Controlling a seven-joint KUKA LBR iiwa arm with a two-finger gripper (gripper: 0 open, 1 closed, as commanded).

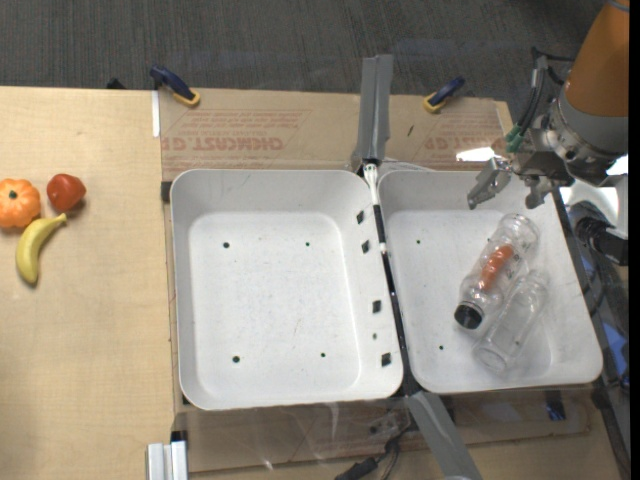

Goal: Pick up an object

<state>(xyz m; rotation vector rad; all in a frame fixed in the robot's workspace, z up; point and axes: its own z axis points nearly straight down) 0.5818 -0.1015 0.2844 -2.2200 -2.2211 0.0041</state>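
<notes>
Two clear plastic bottles lie in the right bin (430, 353). One bottle (494, 269) has a black cap and an orange label, and points its cap toward the bin's front. The other clear bottle (512, 324) lies just to its right, touching it. My gripper (510, 190) hangs above the bin's back right corner, just behind the labelled bottle's base. It is open with nothing between its fingers (483, 189).
The left bin (185, 298) stands beside the right one, with a grey divider bar (374, 118) behind them. An orange (17, 204), a red fruit (65, 192) and a banana (35, 248) sit on the wooden bench at far left. Blue-and-yellow clamps (174, 85) hold the cardboard at the back.
</notes>
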